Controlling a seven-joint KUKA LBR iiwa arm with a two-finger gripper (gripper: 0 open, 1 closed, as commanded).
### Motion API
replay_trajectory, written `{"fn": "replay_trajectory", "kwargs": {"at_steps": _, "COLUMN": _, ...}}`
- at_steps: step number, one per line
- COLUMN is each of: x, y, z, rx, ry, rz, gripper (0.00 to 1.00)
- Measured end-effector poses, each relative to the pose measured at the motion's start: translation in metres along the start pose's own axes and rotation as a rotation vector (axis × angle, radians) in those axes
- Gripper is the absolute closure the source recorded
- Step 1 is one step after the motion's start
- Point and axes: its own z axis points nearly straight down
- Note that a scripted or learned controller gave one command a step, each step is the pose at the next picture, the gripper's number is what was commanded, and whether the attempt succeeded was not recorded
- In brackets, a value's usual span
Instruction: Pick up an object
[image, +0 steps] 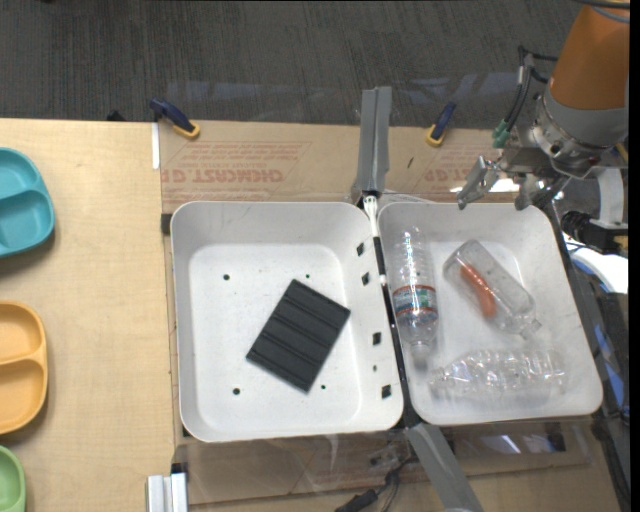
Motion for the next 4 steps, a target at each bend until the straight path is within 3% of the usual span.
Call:
{"fn": "replay_trajectory", "kwargs": {"at_steps": 1, "x": -0.046, "y": 0.018, "z": 0.159, "rx": 0.0, "ry": 0.0, "rz": -0.045, "gripper": 0.0}}
{"fn": "replay_trajectory", "kwargs": {"at_steps": 2, "x": -0.061, "y": -0.013, "z": 0.189, "rx": -0.01, "ry": -0.001, "rz": -0.075, "gripper": 0.0}}
{"fn": "replay_trajectory", "kwargs": {"at_steps": 3, "x": -0.093, "y": -0.039, "z": 0.191, "rx": -0.005, "ry": -0.001, "rz": -0.09, "gripper": 0.0}}
{"fn": "replay_trajectory", "kwargs": {"at_steps": 4, "x": -0.096, "y": -0.067, "z": 0.192, "rx": -0.005, "ry": 0.0, "rz": -0.114, "gripper": 0.0}}
